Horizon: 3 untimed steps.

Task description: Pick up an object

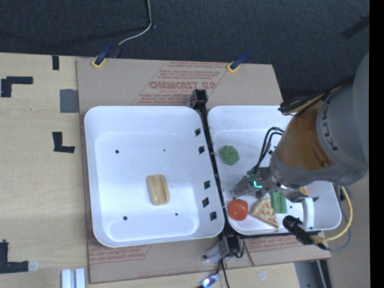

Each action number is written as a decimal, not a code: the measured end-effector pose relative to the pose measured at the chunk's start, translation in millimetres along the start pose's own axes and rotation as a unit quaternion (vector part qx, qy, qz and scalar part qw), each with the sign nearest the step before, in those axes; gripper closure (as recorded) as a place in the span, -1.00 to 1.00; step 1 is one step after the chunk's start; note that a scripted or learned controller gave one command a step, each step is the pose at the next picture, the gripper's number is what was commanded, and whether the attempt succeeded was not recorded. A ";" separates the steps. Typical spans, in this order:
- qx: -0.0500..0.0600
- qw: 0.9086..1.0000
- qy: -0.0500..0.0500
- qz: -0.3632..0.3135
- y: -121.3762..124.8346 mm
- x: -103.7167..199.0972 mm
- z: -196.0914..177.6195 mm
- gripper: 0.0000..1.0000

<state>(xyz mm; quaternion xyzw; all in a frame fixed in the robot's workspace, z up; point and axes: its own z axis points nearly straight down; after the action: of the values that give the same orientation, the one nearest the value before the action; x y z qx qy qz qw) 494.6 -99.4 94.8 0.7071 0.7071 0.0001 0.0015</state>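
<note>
The arm loomed nearest; we could not tell its gripper's state above the tomato and pizza slice.

- Grey arm, bulky rounded casing, dark lettering partly legible on the shell.
- Orange band above the wrist, glossy.
- Black cable looped beside the band.
- Small teal light lit near the wrist.
- White bracket with black cylindrical fitting.
- Yellow cable trailing low.
</note>
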 end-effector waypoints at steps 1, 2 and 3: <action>-0.002 1.000 0.000 -0.002 76.0 3.9 -34.2 -1.00; 0.003 1.000 0.001 -0.001 71.6 3.6 -41.3 1.00; -0.002 1.000 0.002 -0.005 106.6 86.4 -112.4 1.00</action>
<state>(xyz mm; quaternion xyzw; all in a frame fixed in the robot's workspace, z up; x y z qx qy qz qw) 600.9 -12.7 207.3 0.7034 0.7108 0.0034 0.0017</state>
